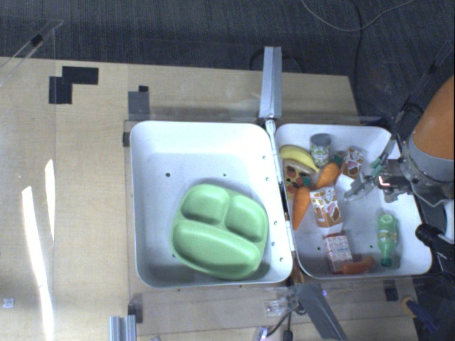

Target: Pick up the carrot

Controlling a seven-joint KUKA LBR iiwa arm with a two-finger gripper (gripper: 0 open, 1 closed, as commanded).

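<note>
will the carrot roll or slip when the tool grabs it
The carrot looks like smooth moulded plastic, so probably light, stiff and a bit slippery. Its tapered round body may squirt from a pinch or roll. It lies against the bin wall beside a small carton, leaving little finger room.

Arm: one, grey, entering from the right edge of the camera view; orange band point(437, 119) broad and rounded above the wrist; grey wrist ring beneath it, partly cropped by the frame edge; gripper point(361, 185) extended leftward from the wrist, low in pose; thin metallic fingers point(353, 190) pointing left and slightly down, their spacing too small to judge.
</note>
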